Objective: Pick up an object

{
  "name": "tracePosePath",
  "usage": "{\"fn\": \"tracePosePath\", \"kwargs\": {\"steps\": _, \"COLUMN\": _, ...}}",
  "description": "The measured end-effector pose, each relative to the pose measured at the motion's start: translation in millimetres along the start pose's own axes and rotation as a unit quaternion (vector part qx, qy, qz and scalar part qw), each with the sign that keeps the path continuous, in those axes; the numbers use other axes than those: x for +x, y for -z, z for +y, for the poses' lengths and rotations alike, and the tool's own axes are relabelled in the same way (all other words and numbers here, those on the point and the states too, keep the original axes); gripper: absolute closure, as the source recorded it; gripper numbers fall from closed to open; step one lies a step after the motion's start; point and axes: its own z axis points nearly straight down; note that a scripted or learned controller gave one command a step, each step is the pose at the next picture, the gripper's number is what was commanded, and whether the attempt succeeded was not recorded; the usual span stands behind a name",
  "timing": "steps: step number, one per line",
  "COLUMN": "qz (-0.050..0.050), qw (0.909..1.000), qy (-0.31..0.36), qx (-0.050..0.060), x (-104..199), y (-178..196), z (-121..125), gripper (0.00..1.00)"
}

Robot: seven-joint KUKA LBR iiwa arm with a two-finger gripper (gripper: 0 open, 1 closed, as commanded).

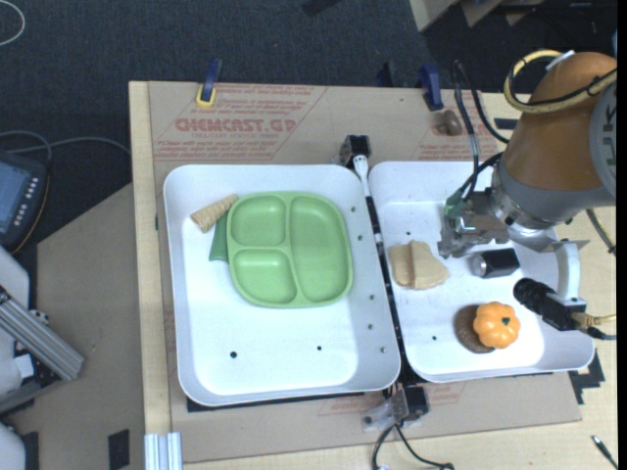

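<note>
Orange ribbed pumpkin [494, 325], green stem

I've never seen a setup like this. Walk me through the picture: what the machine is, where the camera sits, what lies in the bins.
One camera looks down at a slant on a bench with two shallow white bins. The grey and orange machine at the right is a robot arm; its gripper hangs over the right bin. I cannot tell whether it grips anything. That bin holds a tan wedge-shaped object and a small orange pumpkin. The left bin holds a green divided plate, with a tan piece at its upper left corner.
</note>
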Motion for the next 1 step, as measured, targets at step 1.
{"fn": "tracePosePath", "kwargs": {"steps": 1, "qz": 0.001, "qw": 1.0000, "qy": 0.001, "qx": 0.000, "x": 13.7, "y": 8.8, "z": -7.5, "gripper": 1.00}}
